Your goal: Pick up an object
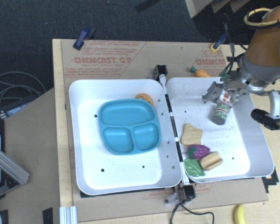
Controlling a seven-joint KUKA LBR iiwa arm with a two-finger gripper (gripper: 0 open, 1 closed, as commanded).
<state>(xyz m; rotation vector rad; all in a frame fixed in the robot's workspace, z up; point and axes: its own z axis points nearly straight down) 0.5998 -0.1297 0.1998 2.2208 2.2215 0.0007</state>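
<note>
Looking down on the bench, you see two shallow white plastic bins side by side on a brown cardboard sheet printed with red lettering. The left bin holds a glossy blue divided tray with rounded corners and three moulded compartments. A small tan ring-shaped item lies just beyond the tray's far edge.

The right bin holds the loose objects. A small cylindrical can with a dark top and a red-and-white label sits tilted in the far half of the bin. The gripper is directly over its upper end, and the metal fingers appear to straddle the label, but you cannot tell from this view whether they are clamped on it or merely around it. The grey arm with its orange band enters from the right and hides the bin's far right corner.

Near the front of the right bin, well apart from the can, note a cluster: a flat beige bread-slice shape, a bumpy purple grape bunch touching a smooth tan roll, and a green leaf-shaped piece against the bin's front left wall.

Black clamps hold the bins together at the seam. An orange carrot-like object lies on the cardboard behind the right bin, a blue clip at the far left corner. Grey cables coil on dark carpet to the left.
</note>
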